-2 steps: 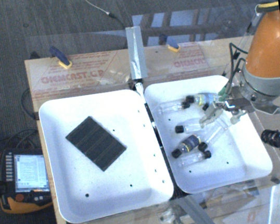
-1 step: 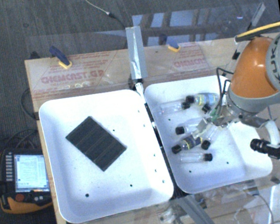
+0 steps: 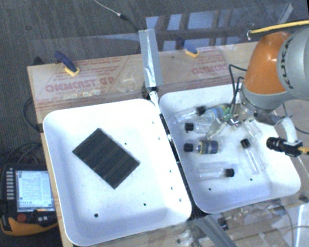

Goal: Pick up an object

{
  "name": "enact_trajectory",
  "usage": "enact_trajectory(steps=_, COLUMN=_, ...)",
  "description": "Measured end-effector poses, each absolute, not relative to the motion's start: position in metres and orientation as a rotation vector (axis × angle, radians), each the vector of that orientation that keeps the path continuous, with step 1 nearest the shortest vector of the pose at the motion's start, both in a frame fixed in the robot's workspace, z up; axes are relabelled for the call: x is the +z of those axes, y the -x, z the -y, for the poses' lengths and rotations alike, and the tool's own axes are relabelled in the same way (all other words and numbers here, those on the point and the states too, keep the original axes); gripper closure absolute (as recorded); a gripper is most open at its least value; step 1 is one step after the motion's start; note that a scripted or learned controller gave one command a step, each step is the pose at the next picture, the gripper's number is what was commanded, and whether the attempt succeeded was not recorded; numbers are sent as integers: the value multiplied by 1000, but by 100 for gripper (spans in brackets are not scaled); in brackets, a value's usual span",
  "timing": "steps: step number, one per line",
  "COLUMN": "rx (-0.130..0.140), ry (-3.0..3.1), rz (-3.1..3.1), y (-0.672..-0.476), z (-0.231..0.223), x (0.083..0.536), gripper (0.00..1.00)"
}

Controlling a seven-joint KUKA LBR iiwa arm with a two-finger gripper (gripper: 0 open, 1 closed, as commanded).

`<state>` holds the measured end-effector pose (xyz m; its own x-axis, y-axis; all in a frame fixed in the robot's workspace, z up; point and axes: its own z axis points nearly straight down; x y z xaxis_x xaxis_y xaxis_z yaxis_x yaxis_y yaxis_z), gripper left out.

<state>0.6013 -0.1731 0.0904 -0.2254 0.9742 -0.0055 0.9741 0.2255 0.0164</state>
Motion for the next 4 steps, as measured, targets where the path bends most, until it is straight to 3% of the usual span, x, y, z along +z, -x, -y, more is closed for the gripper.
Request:
enact_trajectory(steps=1, rx=8, ry=-1837, rz=-2553, y=-663, z=207, x=89, gripper=0)
enact_trajectory(steps=2, rx=-1, ry=-1833, rz=-2554, y=-662, z=208, x=98, gripper=100)
enact_trajectory(steps=3, rx=1, ry=-1833, rz=-2549, y=-663, z=208, x=98, gripper=0)
enact_trajectory(steps=4, rx=1, ry=-1833, rz=-2549, y=-663, z=208, x=98, gripper=0)
